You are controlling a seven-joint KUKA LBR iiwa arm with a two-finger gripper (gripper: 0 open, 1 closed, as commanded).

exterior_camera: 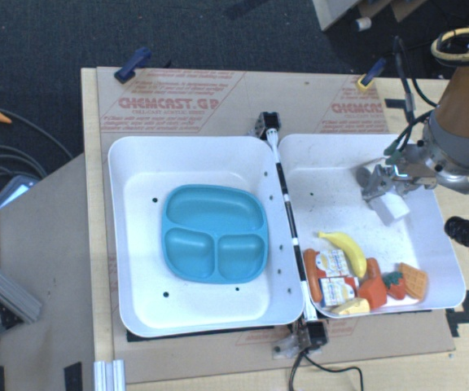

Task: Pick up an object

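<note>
Gripper (pixel 387 195) above right bin's (pixel 332 157) upper part, finger state indeterminate; banana (pixel 342 247) lies down-left, long axis diagonal.

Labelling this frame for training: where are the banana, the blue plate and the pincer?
banana (pixel 342 243): camera view, mid-body.
blue plate (pixel 213 204): camera view, upper compartment.
pincer (pixel 387 199): camera view, fingertips.
</note>
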